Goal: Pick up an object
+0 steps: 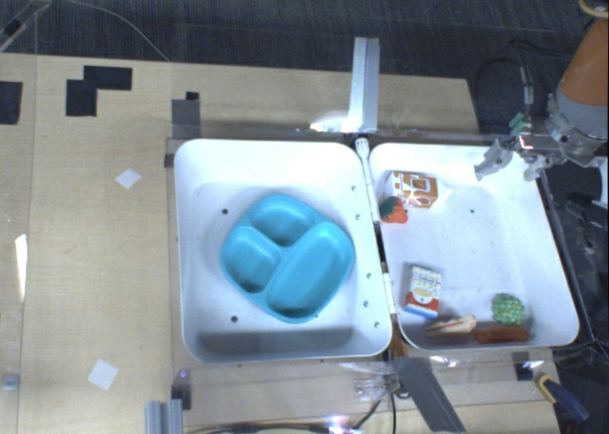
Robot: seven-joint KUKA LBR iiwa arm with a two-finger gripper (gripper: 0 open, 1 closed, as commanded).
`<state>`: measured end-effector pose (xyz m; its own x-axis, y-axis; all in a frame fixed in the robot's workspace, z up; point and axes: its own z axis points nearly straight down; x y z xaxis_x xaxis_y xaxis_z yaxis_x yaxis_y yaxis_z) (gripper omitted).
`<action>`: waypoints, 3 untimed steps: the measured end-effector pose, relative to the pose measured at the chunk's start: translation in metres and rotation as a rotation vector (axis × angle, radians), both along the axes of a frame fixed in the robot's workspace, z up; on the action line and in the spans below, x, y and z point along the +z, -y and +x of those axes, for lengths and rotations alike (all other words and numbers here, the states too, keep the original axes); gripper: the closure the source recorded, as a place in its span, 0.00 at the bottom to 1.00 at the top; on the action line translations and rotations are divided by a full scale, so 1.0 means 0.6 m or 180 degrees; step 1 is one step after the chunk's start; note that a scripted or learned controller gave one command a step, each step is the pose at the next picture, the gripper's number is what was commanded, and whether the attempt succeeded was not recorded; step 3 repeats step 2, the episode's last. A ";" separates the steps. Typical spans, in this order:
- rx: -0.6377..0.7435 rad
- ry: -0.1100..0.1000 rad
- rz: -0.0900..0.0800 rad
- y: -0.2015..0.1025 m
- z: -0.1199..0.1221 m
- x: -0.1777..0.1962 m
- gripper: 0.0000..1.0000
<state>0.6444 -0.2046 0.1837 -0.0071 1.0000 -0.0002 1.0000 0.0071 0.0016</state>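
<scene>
1. Nearest stuff first: along the front edge of the right bin (552,261) there's a small carton (424,290), a pale bun-looking thing (451,326), a brown stick-shaped thing (501,333) and a green ball (508,307), all bunched toward the front right corner.
2. The left bin (195,232) just has a blue divided tray (287,257) sitting mid-bin.
3. Up by the right bin's back left corner there's another carton (414,189) with a small red and green thing (393,210) touching it.
4. I'd go for the green ball or the front carton. Come straight down and keep off the bin wall.
5. The gripper (509,153) hangs over the back right corner, arm (585,89) coming in from the right. It's got nothing in it; can't tell how open it is.
</scene>
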 end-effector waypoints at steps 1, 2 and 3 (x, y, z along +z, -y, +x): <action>0.0059 0.0115 -0.0015 -0.136 0.001 -0.110 0.00; 0.0955 0.0004 -0.0001 -0.147 -0.144 -0.113 0.00; 0.0955 0.0004 -0.0001 -0.147 -0.144 -0.113 0.00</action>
